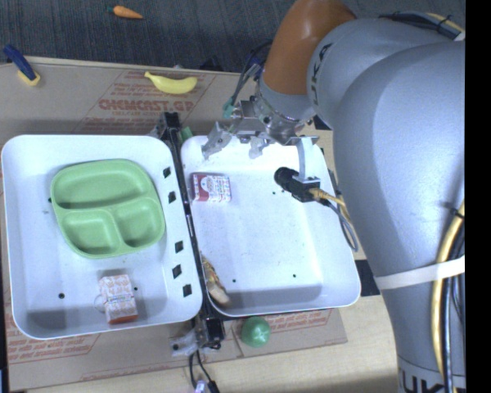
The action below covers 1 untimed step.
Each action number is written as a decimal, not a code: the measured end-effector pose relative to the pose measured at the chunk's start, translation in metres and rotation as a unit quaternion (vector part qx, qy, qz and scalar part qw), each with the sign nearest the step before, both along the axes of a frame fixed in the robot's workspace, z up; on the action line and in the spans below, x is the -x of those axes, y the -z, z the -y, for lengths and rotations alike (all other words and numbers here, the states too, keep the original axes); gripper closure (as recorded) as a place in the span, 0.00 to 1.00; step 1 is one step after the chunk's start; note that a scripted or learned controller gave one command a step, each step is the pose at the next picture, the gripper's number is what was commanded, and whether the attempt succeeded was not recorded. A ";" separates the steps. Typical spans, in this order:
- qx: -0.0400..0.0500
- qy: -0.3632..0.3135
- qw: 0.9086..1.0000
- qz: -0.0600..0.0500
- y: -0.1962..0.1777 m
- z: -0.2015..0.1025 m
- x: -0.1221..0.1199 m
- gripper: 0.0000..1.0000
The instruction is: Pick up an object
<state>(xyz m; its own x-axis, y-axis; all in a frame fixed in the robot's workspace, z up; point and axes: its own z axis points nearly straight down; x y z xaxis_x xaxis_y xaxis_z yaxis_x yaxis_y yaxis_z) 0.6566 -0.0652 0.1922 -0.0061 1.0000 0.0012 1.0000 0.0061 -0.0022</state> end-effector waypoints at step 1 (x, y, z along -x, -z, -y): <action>0.002 0.001 1.000 0.003 0.096 0.071 -0.002 0.00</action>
